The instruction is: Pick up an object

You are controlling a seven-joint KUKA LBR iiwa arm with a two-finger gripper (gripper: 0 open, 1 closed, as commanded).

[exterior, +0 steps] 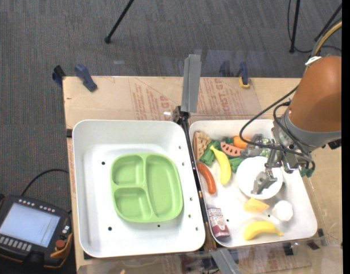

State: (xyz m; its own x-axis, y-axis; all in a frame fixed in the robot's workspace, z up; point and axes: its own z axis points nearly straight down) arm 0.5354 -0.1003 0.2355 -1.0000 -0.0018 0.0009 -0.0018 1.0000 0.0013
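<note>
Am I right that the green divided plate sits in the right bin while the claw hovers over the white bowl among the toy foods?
Not quite: the green divided plate sits in the left bin, as the camera view shows. The rest holds: the claw hovers over the white bowl among the toy foods in the right bin.

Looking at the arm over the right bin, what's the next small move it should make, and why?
Probably shift the claw off the white bowl toward the yellow wedge just below it, then descend. The claw hangs over the bowl with nothing visibly between its fingers, and the wedge looks like a small, separate target.
</note>
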